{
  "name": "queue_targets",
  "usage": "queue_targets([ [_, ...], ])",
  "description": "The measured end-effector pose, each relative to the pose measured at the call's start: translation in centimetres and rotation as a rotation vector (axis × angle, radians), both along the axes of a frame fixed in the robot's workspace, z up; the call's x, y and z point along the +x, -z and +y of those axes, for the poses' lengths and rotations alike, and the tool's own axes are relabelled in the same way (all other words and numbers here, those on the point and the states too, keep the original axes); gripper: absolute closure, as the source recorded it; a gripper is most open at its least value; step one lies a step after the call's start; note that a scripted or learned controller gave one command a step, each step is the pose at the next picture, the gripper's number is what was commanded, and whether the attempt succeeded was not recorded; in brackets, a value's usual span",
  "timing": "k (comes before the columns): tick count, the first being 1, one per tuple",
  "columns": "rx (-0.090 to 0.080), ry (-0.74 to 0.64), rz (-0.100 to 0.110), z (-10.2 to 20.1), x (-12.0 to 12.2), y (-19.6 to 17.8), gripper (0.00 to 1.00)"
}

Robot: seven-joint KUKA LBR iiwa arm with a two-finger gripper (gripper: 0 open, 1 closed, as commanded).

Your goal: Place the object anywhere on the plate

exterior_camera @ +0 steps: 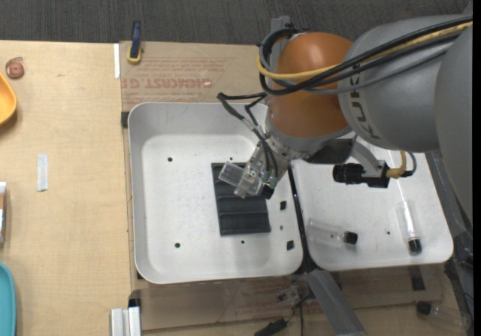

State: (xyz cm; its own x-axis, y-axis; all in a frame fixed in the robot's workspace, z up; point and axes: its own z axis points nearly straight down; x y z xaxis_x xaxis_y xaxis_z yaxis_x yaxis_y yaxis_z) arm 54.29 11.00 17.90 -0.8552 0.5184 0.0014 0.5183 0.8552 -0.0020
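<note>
A flat black ribbed slab (pixel 243 213) lies in the left white bin (pixel 161 199), right of its middle. My gripper (pixel 252 179) hangs low over the slab's far end, under the orange wrist band. Its clear plastic tip overlaps the slab's upper edge, and I see no object held in it. In the right bin (pixel 436 248) lie two clear tubes with black caps, one (pixel 329 234) near the front left and one (pixel 409 226) at the right.
The arm covers the wall between the bins and the back of the right bin. On the wooden bench to the left are an orange dish edge (pixel 4 101), a small white strip (pixel 43 173) and a teal edge (pixel 4 301). A blue clamp (pixel 135 40) holds cardboard behind the left bin.
</note>
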Motion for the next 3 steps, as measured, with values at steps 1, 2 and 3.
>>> queue_targets([
  [1,0.001,-0.387,-0.004,3.1,-2.6,-5.9,1.00],
  [2,0.001,-0.287,-0.003,5.1,1.9,-7.7,1.00],
  [3,0.001,-0.471,-0.004,6.6,-2.6,-11.6,1.00],
])
